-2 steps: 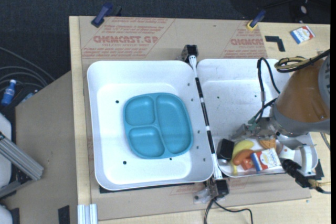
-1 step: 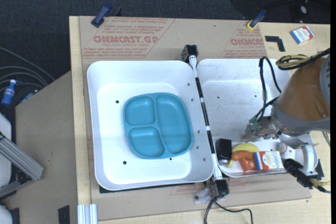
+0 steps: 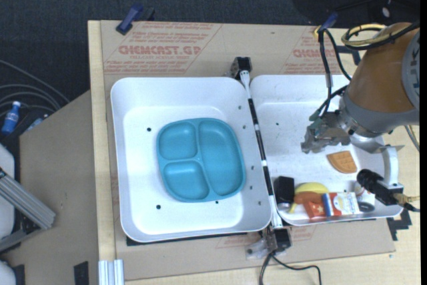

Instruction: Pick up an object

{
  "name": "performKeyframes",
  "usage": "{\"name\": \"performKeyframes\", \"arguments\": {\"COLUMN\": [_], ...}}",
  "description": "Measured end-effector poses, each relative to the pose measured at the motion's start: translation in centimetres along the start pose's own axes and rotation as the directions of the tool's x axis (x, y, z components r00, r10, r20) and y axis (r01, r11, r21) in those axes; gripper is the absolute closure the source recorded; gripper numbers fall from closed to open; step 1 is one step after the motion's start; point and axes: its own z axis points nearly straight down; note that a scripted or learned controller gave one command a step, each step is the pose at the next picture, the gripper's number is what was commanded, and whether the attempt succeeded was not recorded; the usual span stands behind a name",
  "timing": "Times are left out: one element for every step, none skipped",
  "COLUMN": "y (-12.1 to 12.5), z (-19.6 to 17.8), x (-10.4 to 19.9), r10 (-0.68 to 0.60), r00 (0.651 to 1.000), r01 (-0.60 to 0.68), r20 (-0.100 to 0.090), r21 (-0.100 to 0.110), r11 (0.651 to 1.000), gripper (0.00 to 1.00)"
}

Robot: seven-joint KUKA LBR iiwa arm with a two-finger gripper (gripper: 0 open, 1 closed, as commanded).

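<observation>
Clutter gathers in the near part of the right bin, and the piece we judge easiest to take is the tan wedge, which lies flat on bare white floor, apart from the rest. Nearer to us a yellow piece rests against a red and white packet, with a black block just to their left by the wall between the bins.

The end effector hangs over the middle of that bin, just left and slightly far of the wedge. We cannot tell whether it is wide or narrow, and we see nothing held in it.

To do this step well, we would centre over the wedge before descending and close across its narrower span. It looks thin, so we expect a low approach close to the floor to be needed. The packed near row looks riskier, since neighbours touch there.

The left bin carries a blue divided plate, and both bins sit on the bench.
</observation>
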Motion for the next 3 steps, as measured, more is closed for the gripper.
{"name": "performKeyframes", "arguments": {"y": [-0.2, 6.7, 6.7], "z": [-4.8, -4.5, -4.5], "x": [-1.7, -7.7, -7.7], "r10": [0.002, 0.002, 0.001], "r00": [1.0, 1.0, 1.0], "r01": [-0.002, -0.002, -0.001], "r20": [0.002, 0.002, 0.002], "r21": [0.001, 0.001, 0.001], "r11": [1.0, 1.0, 1.0], "gripper": [1.0, 1.0, 0.0]}}
